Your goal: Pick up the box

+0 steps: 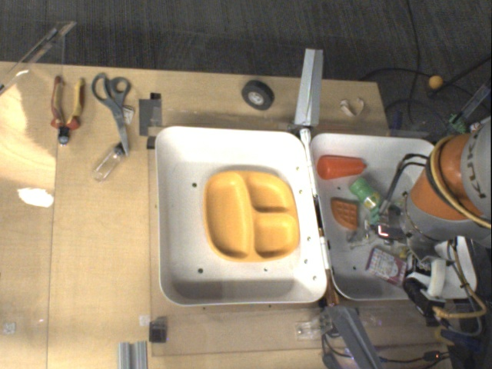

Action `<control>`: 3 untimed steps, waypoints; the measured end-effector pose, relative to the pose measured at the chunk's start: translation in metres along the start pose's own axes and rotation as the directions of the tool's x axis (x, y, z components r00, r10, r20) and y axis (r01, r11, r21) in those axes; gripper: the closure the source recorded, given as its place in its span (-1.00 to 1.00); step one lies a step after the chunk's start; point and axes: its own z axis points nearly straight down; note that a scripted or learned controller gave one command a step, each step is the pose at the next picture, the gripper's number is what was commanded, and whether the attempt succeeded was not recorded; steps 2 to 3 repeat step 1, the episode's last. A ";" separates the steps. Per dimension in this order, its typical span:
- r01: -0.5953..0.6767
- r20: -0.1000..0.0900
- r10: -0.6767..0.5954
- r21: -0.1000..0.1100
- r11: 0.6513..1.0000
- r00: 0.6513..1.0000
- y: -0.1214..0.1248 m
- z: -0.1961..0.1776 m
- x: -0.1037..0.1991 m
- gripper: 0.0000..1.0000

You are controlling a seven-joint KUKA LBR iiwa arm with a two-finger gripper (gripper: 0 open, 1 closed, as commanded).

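Over the right bin (338, 283) I see the arm (453, 183) reaching in, its gripper (382, 229) low among the clutter; I cannot tell how it is set. Just beside it, nearer the front wall, lies the box (382, 264), small and purplish. An orange piece (340, 165) and a green bottle (365, 191) lie behind, and the left bin (177, 206) holds a yellow tray (250, 212)

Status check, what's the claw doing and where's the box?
Claw low in right bin. Box flat beside it, not gripped. Green bottle and orange items crowd close.
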 end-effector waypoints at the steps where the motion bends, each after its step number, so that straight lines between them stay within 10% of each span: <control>1: 0.025 0.002 -0.025 0.000 1.000 1.000 0.000 0.000 0.000 -1.00; 3: 0.025 0.002 -0.025 0.000 1.000 1.000 0.000 0.000 0.000 -1.00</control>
